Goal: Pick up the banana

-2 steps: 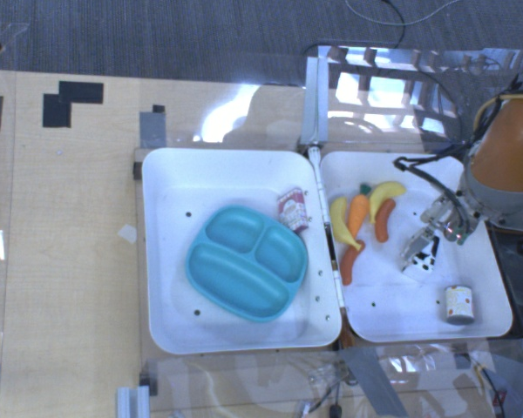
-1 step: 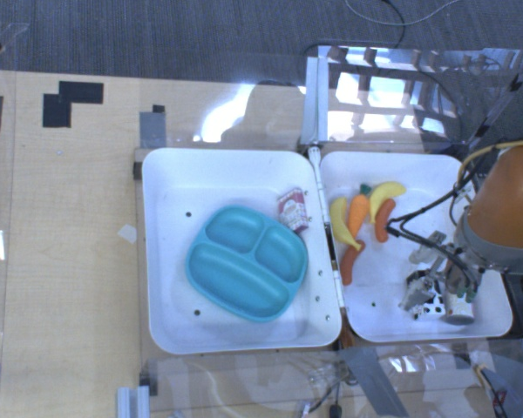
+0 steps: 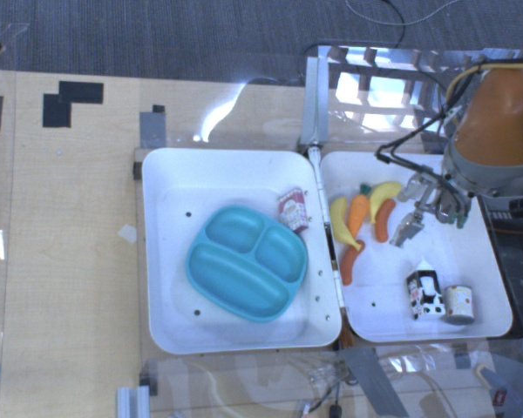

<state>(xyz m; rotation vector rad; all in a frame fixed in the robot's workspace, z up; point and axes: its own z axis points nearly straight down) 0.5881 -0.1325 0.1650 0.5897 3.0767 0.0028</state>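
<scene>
We see the banana [image 3: 384, 193] lying in the right bin [image 3: 492, 316], just left of our gripper [image 3: 416, 219], touching the carrot [image 3: 356, 215] and a red sausage [image 3: 383, 221]. Our gripper hangs above the bin floor, fingers apart, gripping nothing. Below it stand a cow-patterned carton [image 3: 424, 293] and a can [image 3: 458, 303]. Far left sits the blue plate [image 3: 247, 262].

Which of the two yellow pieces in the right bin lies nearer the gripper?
The upper one, curved beside the red sausage, is nearer the gripper. The other lies left of the carrot, by the bin wall.
</scene>
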